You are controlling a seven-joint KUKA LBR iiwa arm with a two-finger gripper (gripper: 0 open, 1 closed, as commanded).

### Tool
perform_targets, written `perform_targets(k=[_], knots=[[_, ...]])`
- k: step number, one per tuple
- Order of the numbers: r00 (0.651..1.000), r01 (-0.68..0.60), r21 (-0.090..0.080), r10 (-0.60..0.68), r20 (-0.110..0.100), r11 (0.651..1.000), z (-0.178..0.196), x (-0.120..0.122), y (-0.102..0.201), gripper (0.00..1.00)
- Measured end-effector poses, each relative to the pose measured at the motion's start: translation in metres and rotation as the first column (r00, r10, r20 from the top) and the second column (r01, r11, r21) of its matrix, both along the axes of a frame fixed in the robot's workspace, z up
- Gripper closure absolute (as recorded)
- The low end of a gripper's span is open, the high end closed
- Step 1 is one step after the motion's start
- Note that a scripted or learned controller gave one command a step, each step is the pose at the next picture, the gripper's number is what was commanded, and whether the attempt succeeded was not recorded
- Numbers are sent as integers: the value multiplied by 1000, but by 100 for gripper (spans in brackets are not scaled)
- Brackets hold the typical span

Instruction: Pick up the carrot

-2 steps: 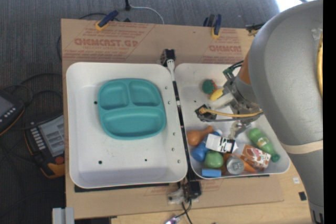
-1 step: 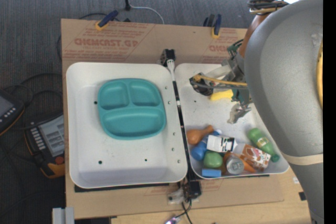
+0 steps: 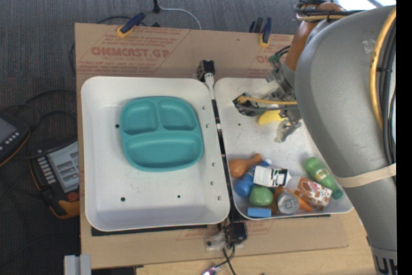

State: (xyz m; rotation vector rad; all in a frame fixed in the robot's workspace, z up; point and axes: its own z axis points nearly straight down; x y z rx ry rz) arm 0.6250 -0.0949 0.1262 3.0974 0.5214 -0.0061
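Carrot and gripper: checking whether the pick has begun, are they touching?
Apart. The camera view shows the gripper over the right bin's upper half, with bare white floor between it and the carrot lower down.

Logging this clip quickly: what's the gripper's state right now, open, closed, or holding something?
Gripper: cannot be told. It sits low in the right bin beside a yellow item, apart from the carrot.

I see white bins (image 3: 96, 158) | teal divided plate (image 3: 162, 132) | orange carrot (image 3: 245, 165) | yellow banana (image 3: 271, 116) | green bottle (image 3: 321, 176) | blue block (image 3: 259, 212) | grey arm (image 3: 351, 93), orange band | brown board (image 3: 129, 51), red lettering
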Motion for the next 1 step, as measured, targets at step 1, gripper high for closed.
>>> perform_targets(k=[1], knots=[[1000, 27, 1, -27, -2, 1000, -23, -46, 0, 0]])
